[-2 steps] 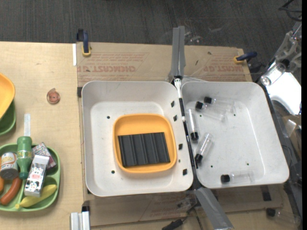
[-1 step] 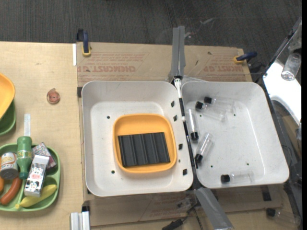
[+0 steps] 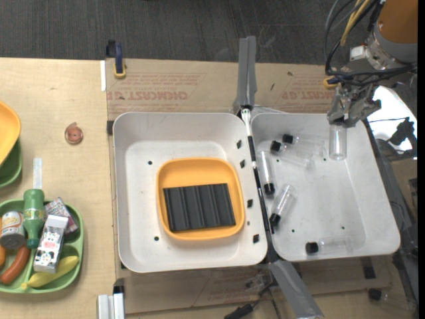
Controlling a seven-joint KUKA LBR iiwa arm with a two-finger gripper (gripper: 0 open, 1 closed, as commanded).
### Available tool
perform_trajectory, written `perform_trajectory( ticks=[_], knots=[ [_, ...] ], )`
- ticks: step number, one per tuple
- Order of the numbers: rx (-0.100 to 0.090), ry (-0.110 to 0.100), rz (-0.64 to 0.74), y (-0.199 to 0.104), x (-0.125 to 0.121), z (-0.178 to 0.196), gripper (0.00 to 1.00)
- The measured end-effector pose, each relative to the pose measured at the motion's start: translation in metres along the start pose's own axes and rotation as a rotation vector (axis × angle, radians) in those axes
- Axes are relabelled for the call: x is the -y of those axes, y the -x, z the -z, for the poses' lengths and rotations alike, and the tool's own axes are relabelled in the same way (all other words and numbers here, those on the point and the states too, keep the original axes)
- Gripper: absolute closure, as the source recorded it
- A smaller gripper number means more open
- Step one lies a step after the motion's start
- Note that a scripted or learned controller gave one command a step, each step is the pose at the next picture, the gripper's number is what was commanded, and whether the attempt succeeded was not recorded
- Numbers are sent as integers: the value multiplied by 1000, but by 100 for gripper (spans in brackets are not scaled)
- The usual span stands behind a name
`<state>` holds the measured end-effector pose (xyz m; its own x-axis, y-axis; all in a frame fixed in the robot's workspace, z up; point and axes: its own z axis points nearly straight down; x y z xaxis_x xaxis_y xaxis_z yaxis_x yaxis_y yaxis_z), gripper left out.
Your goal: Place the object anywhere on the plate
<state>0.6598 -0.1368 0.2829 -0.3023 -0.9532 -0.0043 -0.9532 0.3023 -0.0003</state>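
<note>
Hand raised over the far right of the right bin, with a clear tube hanging below it.

The hand [image 3: 344, 115] is seen above the far right corner of the right bin [image 3: 372, 228], and a clear plastic tube [image 3: 337, 143] is seen upright directly beneath it, its top end at the fingertips; the tube appears to be gripped, though the finger gap itself cannot be made out clearly. Several more clear tubes with black caps [image 3: 265, 172] are scattered on the floor of the same bin, toward its left side and near edge. The orange plate [image 3: 199, 167], carrying a ribbed black insert [image 3: 198, 206], is set in the middle of the left bin [image 3: 129, 198], well apart from the hand. A green tray of toy food [image 3: 70, 264] lies on the worktop [image 3: 53, 98] at near left.
</note>
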Motion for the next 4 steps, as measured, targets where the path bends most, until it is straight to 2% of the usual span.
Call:
perform_trajectory(
  ticks=[1, 2, 3, 4],
  knots=[
    [0, -1, 125, 2, -7, -125, 100],
    [0, -3, 258, -31, 10, -59, 100],
    [-1, 2, 422, -65, -60, -116, 100],
    [1, -1, 616, -59, -11, -36, 100]
  ],
)
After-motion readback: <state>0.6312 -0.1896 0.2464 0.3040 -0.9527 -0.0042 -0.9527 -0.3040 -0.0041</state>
